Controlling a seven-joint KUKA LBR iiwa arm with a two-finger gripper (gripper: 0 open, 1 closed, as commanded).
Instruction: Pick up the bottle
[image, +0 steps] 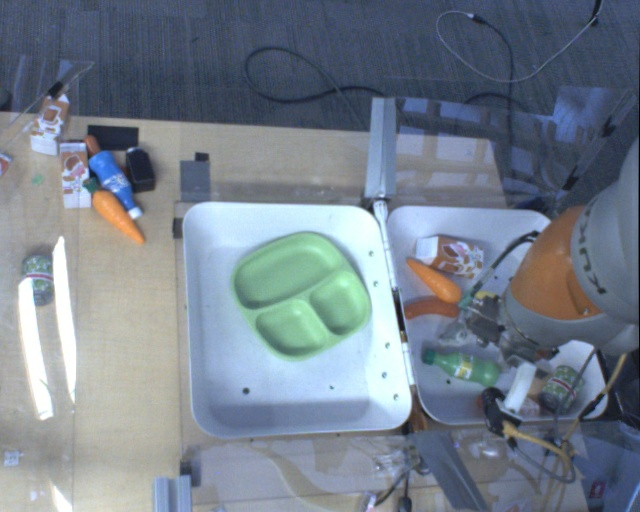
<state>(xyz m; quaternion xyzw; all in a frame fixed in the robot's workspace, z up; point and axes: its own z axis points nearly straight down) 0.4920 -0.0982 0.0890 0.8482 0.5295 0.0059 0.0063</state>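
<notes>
Bottle (462, 366) in right bin (437, 410)

bins 2 (200, 330) (430, 225); carrots 2 (118, 217) (434, 280); green tray 1 (300, 295); bottle 1 (462, 366)

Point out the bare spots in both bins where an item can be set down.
Left bin: bare floor rings the green tray, widest along the near edge. Right bin is crowded: carton, carrot, bottle, can and arm.
</notes>
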